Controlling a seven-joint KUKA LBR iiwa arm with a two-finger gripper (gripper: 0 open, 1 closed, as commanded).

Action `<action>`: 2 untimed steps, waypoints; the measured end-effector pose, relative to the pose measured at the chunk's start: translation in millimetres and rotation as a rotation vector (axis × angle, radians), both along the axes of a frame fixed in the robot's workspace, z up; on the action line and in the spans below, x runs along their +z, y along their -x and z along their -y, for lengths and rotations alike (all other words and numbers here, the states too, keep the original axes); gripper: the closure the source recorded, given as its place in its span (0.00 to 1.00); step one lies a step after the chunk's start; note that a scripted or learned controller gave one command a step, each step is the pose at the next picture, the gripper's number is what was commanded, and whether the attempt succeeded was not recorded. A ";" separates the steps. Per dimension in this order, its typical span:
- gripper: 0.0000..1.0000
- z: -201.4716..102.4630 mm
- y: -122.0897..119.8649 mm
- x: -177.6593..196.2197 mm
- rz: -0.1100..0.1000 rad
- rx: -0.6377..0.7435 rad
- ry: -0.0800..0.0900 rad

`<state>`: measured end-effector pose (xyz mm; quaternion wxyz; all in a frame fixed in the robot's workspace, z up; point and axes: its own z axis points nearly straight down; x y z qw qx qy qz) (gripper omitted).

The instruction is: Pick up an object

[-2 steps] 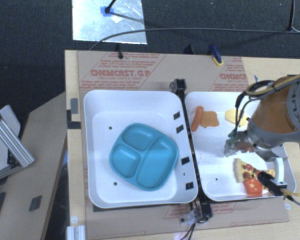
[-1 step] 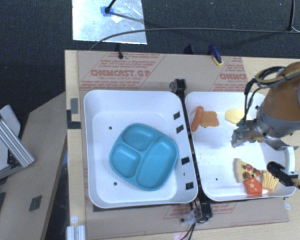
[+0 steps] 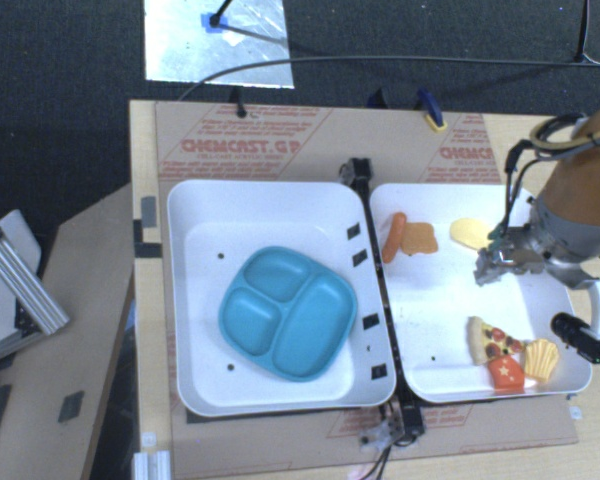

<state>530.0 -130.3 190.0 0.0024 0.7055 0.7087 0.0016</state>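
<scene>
Hovering jaws (image 3: pixel 492 265), state impossible to tell, over right bin (image 3: pixel 430 368) near yellow piece (image 3: pixel 469 232); blue plate (image 3: pixel 287 311) lying in left bin (image 3: pixel 195 268).

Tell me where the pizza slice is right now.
In the camera view, the pizza slice lies in the right bin, near its front right corner, next to a red piece and a yellow shell-shaped piece, below the gripper.
</scene>
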 end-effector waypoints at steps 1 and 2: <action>1.00 -0.4 -10.4 48.4 0.001 0.001 0.001; 1.00 -50.5 -23.2 55.8 -0.002 0.005 -0.002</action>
